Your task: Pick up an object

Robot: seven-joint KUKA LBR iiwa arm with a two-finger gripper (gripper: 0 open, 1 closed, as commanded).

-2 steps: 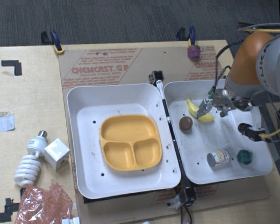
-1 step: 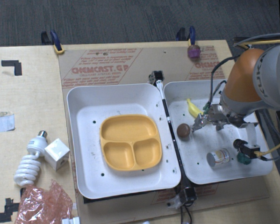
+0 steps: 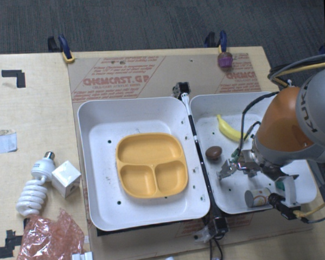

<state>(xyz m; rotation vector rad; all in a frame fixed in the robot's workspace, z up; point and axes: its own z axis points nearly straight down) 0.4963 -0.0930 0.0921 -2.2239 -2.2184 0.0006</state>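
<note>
The right bin (image 3: 227, 204) holds a yellow banana (image 3: 228, 130) at the back, a small brown rounded object (image 3: 213, 153) near its left wall, and a short grey-and-tan cylinder (image 3: 257, 198) near the front. My gripper (image 3: 228, 170) hangs low over the bin floor, just right of and in front of the brown object and behind the cylinder. Nothing shows in its grasp. The grey arm with its orange band (image 3: 282, 127) covers the bin's right half.
The left bin (image 3: 101, 206) holds a yellow three-compartment plate (image 3: 152, 165). A divider rail (image 3: 194, 135) runs between the bins. Outside on the left lie a spiral light bulb (image 3: 34, 189), a white cube (image 3: 66, 178) and crumpled pink plastic (image 3: 46, 244). A purple object (image 3: 225, 59) sits at the back.
</note>
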